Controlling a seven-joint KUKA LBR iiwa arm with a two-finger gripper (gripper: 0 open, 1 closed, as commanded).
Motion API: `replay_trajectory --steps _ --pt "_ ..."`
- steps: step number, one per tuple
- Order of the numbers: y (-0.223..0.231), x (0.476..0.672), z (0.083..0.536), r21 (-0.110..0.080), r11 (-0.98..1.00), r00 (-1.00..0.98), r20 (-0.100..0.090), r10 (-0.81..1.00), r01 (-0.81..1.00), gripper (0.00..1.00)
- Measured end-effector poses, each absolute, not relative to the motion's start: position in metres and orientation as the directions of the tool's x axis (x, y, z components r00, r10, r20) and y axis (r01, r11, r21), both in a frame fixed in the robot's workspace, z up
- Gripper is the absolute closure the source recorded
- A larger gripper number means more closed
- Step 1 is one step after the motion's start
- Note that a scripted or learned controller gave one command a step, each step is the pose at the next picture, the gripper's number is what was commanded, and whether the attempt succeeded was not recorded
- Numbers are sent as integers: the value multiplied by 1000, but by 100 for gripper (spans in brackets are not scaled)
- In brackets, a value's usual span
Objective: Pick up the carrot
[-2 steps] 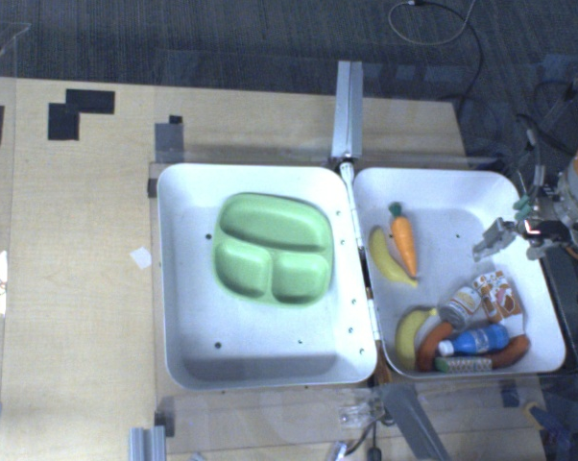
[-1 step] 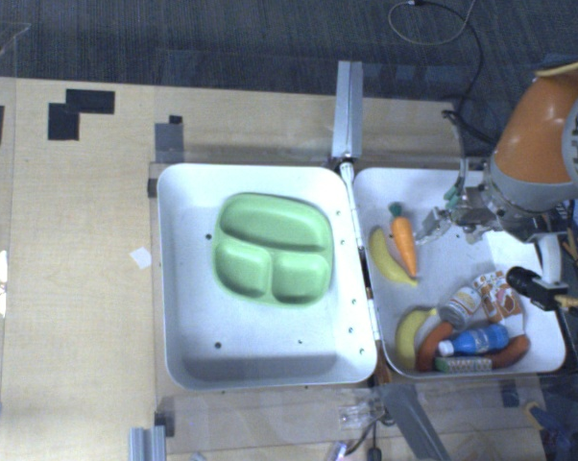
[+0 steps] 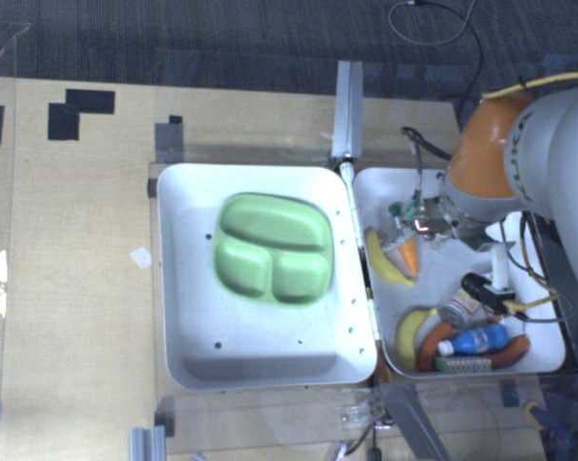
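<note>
On the pale wooden bench (image 3: 68,257) sit two shallow white bins side by side. The left white bin (image 3: 188,286) holds a light green plastic tray with three sunken parts (image 3: 273,248), which lies flat near the middle of that bin. A grey metal bar (image 3: 348,113) stands up behind the spot where the two bins meet. The right white bin (image 3: 371,190) holds the food toys. The small orange carrot with a pointed tip (image 3: 407,254) lies in the upper left part of the right bin, touching the long yellow banana (image 3: 385,260), which runs along that bin's left wall. The metal tool (image 3: 416,221) on the grey arm with the orange band (image 3: 491,152) hangs just above the carrot's top end, very close to it. The tool is small and dark here, so I cannot tell how it is set, or if it has the carrot. Lower down in the right bin, near its front wall, lies a second yellow curved fruit (image 3: 411,327). Beside it on the right is a red-brown sausage shape (image 3: 431,346), then a small clear bottle with a blue label (image 3: 473,341), and another red-brown sausage shape (image 3: 500,355) under the bottle. A black cable plug (image 3: 486,291) hangs over these things, well apart from the carrot.
</note>
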State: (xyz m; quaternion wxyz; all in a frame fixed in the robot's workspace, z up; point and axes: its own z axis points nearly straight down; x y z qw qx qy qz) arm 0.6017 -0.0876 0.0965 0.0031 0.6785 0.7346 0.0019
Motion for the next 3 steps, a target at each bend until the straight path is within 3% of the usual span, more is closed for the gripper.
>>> replay_trajectory --steps 1,2,3 --pt "-86 603 107 11 81 -81 -1 997 997 100" --pt "-120 563 91 16 145 -145 -5 989 989 100" --pt "-67 611 186 6 125 -125 -1 992 992 100"
